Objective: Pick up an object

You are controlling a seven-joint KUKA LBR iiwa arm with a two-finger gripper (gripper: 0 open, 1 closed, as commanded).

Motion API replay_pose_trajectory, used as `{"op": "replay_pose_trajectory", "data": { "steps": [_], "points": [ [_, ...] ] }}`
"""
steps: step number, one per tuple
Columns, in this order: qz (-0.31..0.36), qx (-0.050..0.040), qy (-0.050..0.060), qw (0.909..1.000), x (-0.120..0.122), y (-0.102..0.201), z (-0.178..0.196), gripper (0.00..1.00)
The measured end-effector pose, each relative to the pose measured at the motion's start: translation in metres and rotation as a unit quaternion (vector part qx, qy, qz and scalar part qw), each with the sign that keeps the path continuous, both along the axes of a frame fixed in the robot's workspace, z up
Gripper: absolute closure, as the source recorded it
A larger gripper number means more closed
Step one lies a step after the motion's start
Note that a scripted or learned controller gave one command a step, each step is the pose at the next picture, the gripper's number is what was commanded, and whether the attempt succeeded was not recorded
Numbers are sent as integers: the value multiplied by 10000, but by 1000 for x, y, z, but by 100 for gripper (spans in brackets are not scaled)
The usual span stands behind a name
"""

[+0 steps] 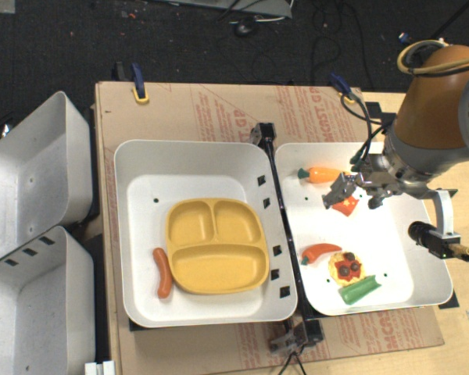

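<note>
Green pepper (359, 289) low in right bin (422, 264), end effector (352, 194) above orange-red piece (345, 205).

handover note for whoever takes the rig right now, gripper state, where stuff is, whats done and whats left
Gripper: low in the right bin, over a red-orange piece; grasp can't be confirmed.
Right bin also has a toy carrot, red chili pepper, small pizza and green pepper.
Left bin: yellow divided plate with a sausage beside it.
Done: nothing visibly lifted.
Left: grasp and lift an object.

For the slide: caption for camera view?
Gripper over red piece in right bin; yellow tray in left.
</note>
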State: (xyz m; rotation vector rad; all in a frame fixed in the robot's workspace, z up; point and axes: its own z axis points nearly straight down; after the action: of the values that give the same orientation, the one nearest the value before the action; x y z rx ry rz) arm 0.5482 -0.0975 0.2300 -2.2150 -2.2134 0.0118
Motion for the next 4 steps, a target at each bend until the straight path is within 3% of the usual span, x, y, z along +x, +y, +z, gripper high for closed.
{"op": "replay_pose_trajectory", "data": {
  "steps": [1,2,4],
  "points": [
    [9,-8,-60,10000,2,0,6,0],
    [-8,-6,-31,10000,-1,-7,-55,0],
    [-5,-3,-35,10000,-3,-14,-140,0]
  ]
}}
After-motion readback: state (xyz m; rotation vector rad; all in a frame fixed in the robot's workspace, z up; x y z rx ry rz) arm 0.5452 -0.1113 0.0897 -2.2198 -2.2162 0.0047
